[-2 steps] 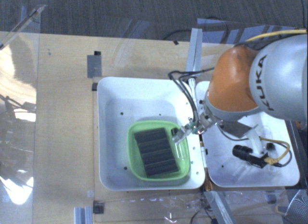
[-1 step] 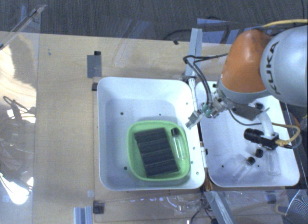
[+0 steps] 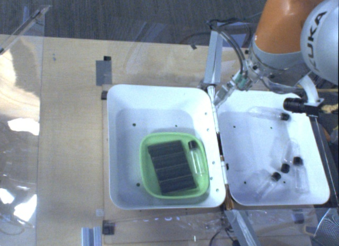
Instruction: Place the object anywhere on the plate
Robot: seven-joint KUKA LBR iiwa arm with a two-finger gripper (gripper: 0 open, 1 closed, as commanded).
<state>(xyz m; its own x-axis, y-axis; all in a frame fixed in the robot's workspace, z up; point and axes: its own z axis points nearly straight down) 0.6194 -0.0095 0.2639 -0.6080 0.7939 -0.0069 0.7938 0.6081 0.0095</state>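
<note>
Your gripper [image 3: 224,91] sits at the back rim where the two bins meet; you can't tell from this angle if it's wide or narrow, and nothing shows in it. The arm [image 3: 288,25] rises up and right behind it. In the left bin [image 3: 122,134] the green plate [image 3: 145,160] carries a dark ridged block [image 3: 170,166] and, touching the block's right side, a clear black-capped vial [image 3: 196,157]. More clear vials [image 3: 290,166] lie scattered in the right bin [image 3: 238,149].
</note>
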